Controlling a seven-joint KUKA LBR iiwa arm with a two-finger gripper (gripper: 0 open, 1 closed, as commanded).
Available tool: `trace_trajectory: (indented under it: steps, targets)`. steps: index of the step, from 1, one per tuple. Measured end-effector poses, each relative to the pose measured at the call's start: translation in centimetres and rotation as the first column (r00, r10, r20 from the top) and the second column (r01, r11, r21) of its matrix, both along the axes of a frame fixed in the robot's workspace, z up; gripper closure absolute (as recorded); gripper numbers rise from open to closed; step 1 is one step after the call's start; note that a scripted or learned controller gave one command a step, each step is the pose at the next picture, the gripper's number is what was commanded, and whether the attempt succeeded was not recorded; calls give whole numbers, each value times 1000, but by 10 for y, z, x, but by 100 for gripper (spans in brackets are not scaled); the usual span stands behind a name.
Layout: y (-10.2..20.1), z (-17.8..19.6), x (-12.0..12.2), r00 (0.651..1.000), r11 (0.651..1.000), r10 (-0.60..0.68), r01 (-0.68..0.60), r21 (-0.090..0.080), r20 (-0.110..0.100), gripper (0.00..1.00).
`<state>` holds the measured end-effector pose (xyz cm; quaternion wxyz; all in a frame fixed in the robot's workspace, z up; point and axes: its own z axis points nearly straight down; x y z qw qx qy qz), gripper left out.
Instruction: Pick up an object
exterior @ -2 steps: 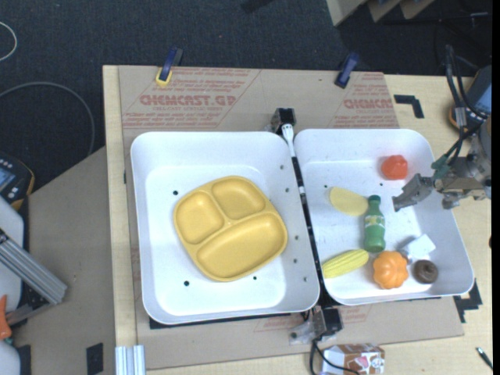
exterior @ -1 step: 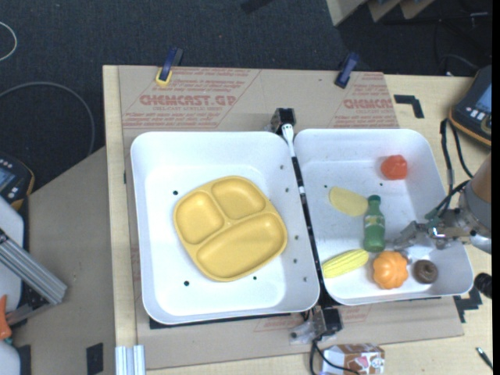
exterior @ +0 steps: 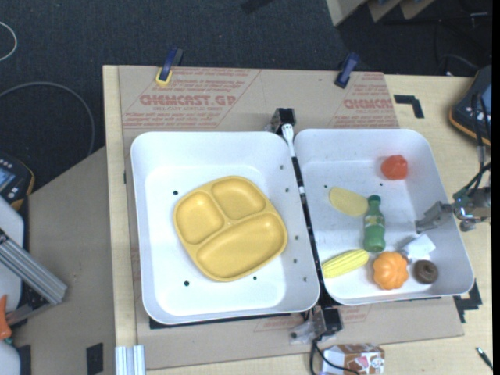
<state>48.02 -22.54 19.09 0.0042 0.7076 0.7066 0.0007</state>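
Observation:
The right bin (exterior: 344,143) holds several small toys. A red round piece (exterior: 394,167) lies at its back right. A pale yellow flat piece (exterior: 348,201) sits mid-bin beside a green bottle (exterior: 374,224). At the front lie a corn cob (exterior: 344,263), an orange pumpkin (exterior: 390,269), a brown ring (exterior: 426,271) and a white scrap (exterior: 419,248). My gripper (exterior: 449,212) hovers low at the bin's right rim, just above the white scrap and right of the bottle. Nothing shows in its grasp.
The left bin (exterior: 156,162) carries a yellow divided plate (exterior: 229,227). Blue clamps (exterior: 167,67) pin the cardboard at the back. A black bracket (exterior: 283,120) sits between the bins at the back, and cables trail at the front (exterior: 324,342).

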Motion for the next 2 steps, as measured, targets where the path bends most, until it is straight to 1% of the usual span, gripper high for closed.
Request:
trace_trajectory:
  steps: [1,2]
  targets:
    - [19,-34,45,1000,1000,5,-5,3,-4,0]
    - [10,-109,-3,1000,1000,-1,1,10,-11,0]
